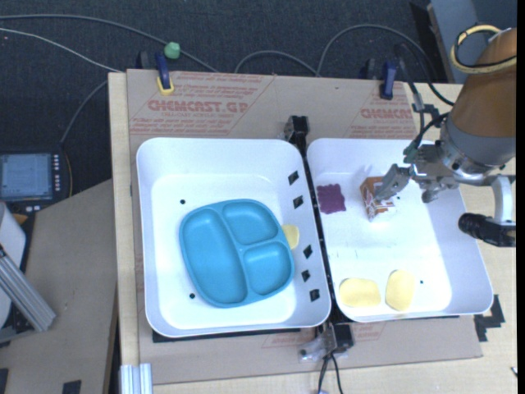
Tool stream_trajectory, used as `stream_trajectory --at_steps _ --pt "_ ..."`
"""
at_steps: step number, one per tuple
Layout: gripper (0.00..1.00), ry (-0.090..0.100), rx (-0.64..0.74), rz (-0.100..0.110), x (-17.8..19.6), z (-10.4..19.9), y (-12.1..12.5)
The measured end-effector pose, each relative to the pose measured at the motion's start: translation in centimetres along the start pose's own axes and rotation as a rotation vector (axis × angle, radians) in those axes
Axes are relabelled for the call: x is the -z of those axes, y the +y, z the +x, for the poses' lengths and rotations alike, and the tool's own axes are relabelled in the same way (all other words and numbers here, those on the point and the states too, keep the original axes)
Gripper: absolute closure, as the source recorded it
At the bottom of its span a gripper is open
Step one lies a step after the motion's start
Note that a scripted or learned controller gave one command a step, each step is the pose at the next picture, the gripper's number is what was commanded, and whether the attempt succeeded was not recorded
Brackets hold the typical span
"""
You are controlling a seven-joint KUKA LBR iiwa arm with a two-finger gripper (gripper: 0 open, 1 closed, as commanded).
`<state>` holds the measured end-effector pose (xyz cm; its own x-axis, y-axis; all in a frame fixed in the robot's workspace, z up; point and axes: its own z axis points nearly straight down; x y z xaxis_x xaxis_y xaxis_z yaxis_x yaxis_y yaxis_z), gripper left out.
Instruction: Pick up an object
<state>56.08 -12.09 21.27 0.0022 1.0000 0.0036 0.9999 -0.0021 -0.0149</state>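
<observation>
In the right bin (443, 245), a small brown and white object (376, 198) lies near the middle. A flat purple piece (330, 198) lies to its left. Two pale yellow lumps (358, 292) (400, 289) rest near the bin's front wall. My gripper (400, 180) hangs over the right bin, just right of and above the brown and white object, close to it. I cannot see whether it touches the object. The orange-banded arm (484, 89) comes in from the right.
The left bin (156, 220) holds a blue divided plate (236, 251) with a small yellow object (290, 236) beside its right edge. A black divider with clips (305, 220) runs between the bins. Cables lie on the dark floor behind the bench.
</observation>
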Motion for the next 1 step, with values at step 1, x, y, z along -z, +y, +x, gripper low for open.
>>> stream_trajectory --at_steps 1 --pt "0.00 -0.002 0.003 -0.013 0.69 0.02 0.27"
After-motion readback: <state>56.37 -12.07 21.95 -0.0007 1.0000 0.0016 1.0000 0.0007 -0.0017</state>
